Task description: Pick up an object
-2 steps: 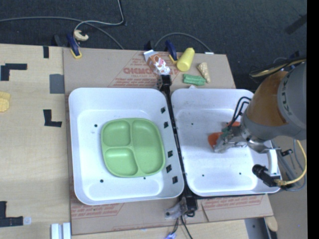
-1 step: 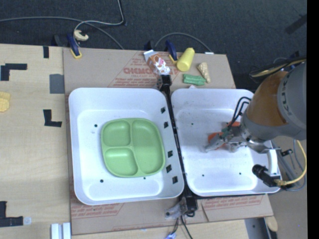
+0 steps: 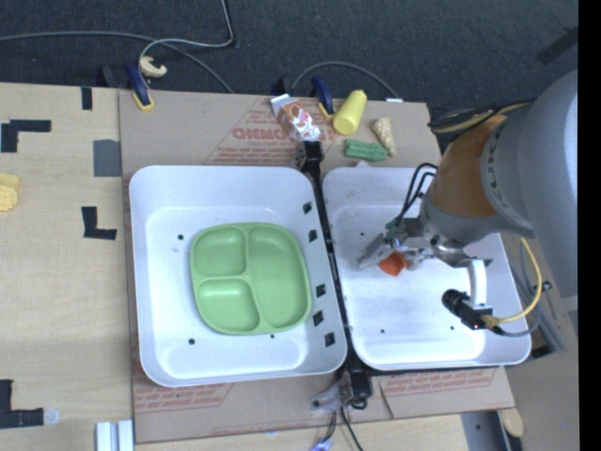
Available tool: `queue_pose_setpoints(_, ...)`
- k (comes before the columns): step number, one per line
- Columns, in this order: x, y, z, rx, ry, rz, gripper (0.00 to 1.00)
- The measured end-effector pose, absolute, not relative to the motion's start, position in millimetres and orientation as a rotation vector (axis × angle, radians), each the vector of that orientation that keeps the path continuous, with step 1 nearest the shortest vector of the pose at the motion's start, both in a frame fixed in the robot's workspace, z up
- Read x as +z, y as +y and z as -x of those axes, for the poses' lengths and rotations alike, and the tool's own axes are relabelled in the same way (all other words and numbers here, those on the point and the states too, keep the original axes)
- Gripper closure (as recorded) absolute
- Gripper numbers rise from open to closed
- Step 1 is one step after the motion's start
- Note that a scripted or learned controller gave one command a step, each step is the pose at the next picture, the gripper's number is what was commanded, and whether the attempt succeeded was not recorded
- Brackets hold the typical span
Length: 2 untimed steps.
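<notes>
Lettering: red "CHEMO…" print read on the brown cardboard sheet under the bins, partly hidden by the left bin's rim; further red print on the cardboard's lower edge too small to read.
Packet: small white wrapper with a red picture lay on the cardboard behind the bins; its writing too blurred to read.
Arm: grey KUKA arm reached in from the right, orange band above the wrist, wrist bent down over the right bin.
Gripper: gripper sat low in the right bin, pointing toward the divider between the bins.
Fingers: could not be told whether open or closed; wrist body and cables covered them.
Task object: small orange-red object lay on the right bin's floor, touching or just under the gripper tip; not seen clearly between the fingers, so no hold confirmed.
Left bin: white bin held a green divided plate with three compartments, lying flat near the middle.
Behind the bins: yellow bottle-like object, green flat object and tan cone-like object lay close together on the cardboard.
Clamps: blue clamp at the cardboard's far left corner, another near the yellow object.
Cables: black cables ran across the dark floor behind the bench; a yellow cable looped beside the right bin.
Far left: yellow item lay at the bench's left edge, cut off by the frame.
</notes>
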<state>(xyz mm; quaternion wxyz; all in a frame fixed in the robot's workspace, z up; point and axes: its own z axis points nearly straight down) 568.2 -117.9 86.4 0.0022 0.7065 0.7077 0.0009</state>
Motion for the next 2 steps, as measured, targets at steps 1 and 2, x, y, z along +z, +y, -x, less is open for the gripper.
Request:
queue_pose_setpoints(1, 86.2, -108.7, -580.8, 0.0, 2.219, -2.218, 0.0)
queue_pose_setpoints(2, 95.6, -108.8, -580.8, -0.001, 2.219, -2.217, 1.0)
